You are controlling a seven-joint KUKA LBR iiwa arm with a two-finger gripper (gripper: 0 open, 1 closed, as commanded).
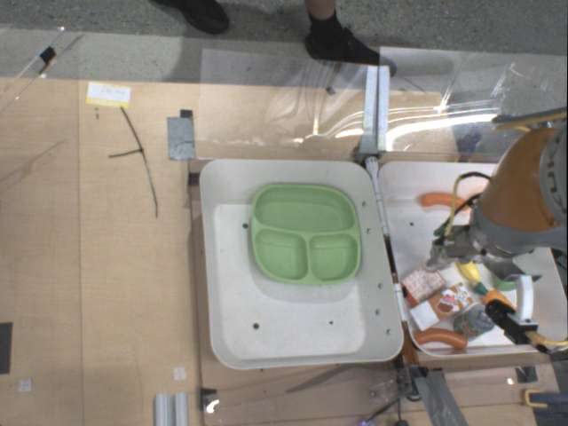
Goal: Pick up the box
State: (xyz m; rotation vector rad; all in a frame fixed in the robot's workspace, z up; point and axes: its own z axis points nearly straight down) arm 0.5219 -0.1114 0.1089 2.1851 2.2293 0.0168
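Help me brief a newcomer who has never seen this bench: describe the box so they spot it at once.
Start at the right bin, under the arm. Near its front left, beside the divider, lie two small boxes; take the left one, the box, just below the gripper. It is reddish pink with a white edge, while its neighbour is white with a red picture.

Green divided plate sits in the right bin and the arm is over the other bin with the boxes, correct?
Not quite. The camera view shows the green divided plate in the left bin; the arm is over the right bin with the boxes.
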